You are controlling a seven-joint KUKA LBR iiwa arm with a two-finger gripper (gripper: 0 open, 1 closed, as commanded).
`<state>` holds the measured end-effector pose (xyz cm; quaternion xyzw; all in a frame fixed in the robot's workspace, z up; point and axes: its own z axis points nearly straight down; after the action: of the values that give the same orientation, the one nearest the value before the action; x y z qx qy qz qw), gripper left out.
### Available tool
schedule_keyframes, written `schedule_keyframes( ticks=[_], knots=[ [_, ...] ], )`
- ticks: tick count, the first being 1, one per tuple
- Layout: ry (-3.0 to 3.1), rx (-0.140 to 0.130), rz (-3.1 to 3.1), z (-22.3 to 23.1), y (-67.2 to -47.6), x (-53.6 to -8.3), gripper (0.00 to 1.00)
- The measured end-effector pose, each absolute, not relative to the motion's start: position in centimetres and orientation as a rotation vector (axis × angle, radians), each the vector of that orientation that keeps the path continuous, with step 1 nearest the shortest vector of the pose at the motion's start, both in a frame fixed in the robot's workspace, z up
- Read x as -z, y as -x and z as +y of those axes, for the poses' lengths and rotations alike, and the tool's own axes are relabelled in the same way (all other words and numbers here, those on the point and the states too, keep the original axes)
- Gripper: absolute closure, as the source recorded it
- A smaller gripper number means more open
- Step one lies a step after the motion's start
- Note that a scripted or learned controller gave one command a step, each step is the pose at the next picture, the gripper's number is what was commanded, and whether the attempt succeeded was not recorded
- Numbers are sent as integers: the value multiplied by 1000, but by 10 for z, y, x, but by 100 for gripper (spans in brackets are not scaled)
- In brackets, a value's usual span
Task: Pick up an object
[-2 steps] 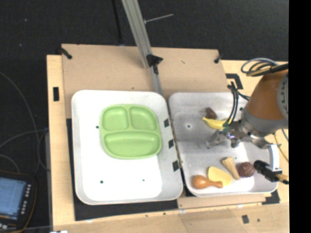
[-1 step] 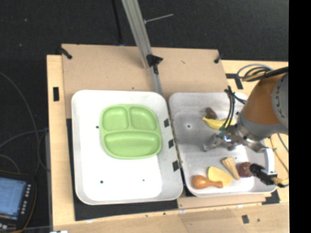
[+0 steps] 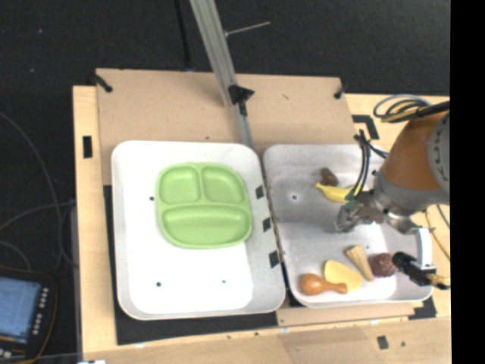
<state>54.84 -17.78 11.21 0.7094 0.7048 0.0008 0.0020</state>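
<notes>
Two shallow white bins are seen side by side on the bench; the left bin [image 3: 136,279] carries a green divided plate [image 3: 203,205], set in its upper half and lying flat; three compartments can be made out in it, two small ones above and one long one below. The right bin [image 3: 299,173] is where the loose objects lie. The arm [image 3: 413,161] is brought in from the right, its orange band plainly shown above the wrist; the gripper [image 3: 351,217] is lowered over the middle of the right bin, just below a yellow banana [image 3: 332,192]; whether the banana is touched cannot be settled from this angle. The state of the claw cannot be told; it is seen only as a dark blurred mass, and nothing is visibly held in it. A small brown piece [image 3: 327,177] is found just above the banana, close against it. Along the bin's lower edge more items are gathered: an orange pear-shaped toy [image 3: 320,284] at the lower left; a yellow wedge [image 3: 342,273] just beside it to the right; a tan cone [image 3: 359,261] tilted next to that; a dark reddish ball [image 3: 383,264] near the cone's right side. All four are lying well clear of the gripper.
</notes>
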Motion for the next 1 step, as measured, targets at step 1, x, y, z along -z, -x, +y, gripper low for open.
schedule_keyframes(
  ticks=[1],
  knots=[
    [-2216,-4,2218,-178,-549,-156,100]
  ],
)
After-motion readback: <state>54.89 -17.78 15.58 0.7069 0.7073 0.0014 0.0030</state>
